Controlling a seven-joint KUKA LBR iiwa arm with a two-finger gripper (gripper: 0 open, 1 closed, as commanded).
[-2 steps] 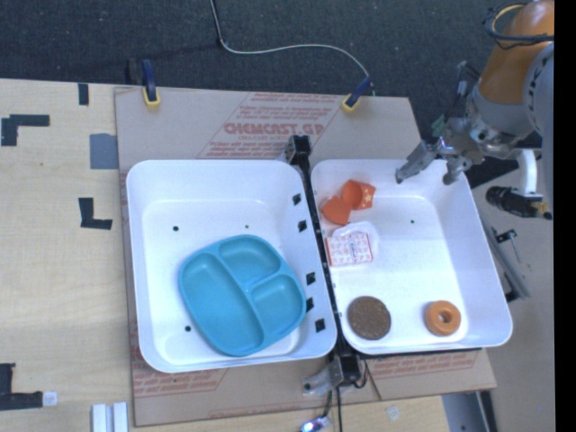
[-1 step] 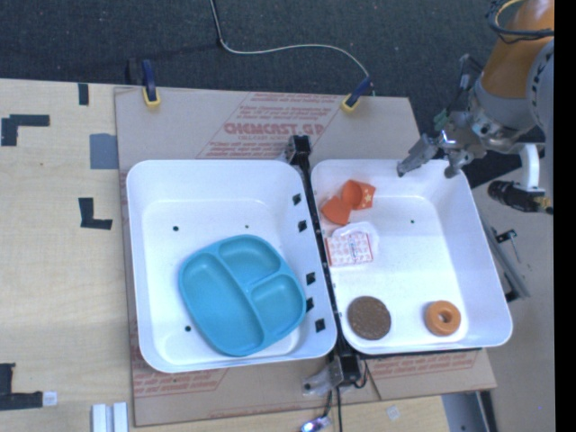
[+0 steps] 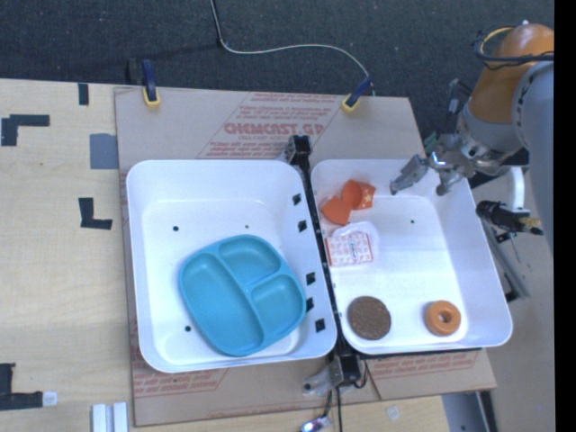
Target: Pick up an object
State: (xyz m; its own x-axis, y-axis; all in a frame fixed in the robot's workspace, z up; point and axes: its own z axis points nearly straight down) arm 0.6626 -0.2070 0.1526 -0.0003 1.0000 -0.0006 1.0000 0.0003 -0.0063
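Currently the gripper (image 3: 430, 176) hovers over the right bin's (image 3: 477, 268) far edge, fingers spread, holding nothing. Right bin: one orange cup (image 3: 349, 200), one packet (image 3: 349, 247), one brown disc (image 3: 369, 318), one doughnut (image 3: 443, 318). Left bin (image 3: 153, 241): one blue divided plate (image 3: 241, 293).

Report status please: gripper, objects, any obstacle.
Two-finger gripper open, holding nothing, above right white bin's far edge. Orange crumpled piece nearest; round brown disc, orange ring further. Nothing in the way.

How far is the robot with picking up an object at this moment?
Done: nothing is lifted. The orange cup, packet, brown disc and doughnut lie in the right bin. In hand: the open gripper hangs above that bin's far edge, holding nothing. Left: descend, grasp, lift.
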